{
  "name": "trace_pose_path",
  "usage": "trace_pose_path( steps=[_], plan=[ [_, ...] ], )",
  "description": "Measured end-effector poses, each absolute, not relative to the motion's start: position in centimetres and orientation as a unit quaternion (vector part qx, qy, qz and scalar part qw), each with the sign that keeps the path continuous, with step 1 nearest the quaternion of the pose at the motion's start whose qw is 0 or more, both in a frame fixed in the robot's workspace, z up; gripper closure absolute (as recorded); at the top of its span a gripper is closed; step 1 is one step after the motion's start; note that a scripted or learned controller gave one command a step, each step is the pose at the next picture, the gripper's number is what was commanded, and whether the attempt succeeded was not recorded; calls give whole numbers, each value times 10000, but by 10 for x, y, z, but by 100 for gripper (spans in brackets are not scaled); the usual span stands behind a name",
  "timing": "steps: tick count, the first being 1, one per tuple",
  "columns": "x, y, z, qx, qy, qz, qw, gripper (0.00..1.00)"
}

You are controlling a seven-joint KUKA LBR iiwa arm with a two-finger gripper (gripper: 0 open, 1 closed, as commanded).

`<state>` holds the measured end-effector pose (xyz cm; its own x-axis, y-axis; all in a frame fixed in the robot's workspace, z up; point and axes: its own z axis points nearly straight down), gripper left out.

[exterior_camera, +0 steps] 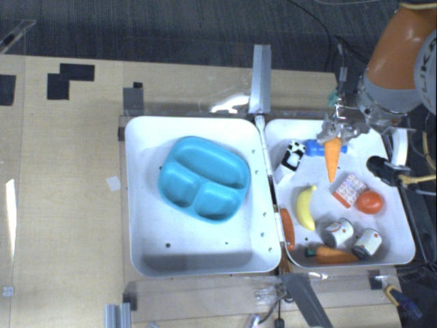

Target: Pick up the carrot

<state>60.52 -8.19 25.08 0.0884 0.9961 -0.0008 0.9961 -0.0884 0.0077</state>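
Camera view looks down on two white bins set side by side, the left bin (pixel 136 183) holding a blue divided plate (pixel 203 178) tilted toward ten o'clock. In the right bin (pixel 408 241), the gripper (pixel 334 130) sits at the twelve o'clock edge, below the grey arm with its orange band (pixel 399 36) reaching in from two o'clock. A carrot (pixel 332 157) hangs point-down from the gripper, its broad top caught between the fingers, which are closed on it, and its tip aiming toward six o'clock. Just beside the carrot at nine o'clock lie a small blue item (pixel 313 147) and a black-and-white toy (pixel 293 156). At five o'clock from the carrot's tip rests a red-and-white packet (pixel 347 190), with a red tomato-like ball (pixel 370 201) touching it at three o'clock. A yellow banana (pixel 305 207) lies near the bin's middle, at seven o'clock from the carrot. Along the six o'clock edge sit two small white-and-grey cans (pixel 338 232) and a second orange carrot-like piece (pixel 334 255), and a thin red-orange piece (pixel 287 227) lies against the left wall.
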Motion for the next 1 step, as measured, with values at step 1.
trace_pose_path(
  steps=[1],
  plan=[
    [587,-26,273,6798,7334,18,18,100]
  ],
)
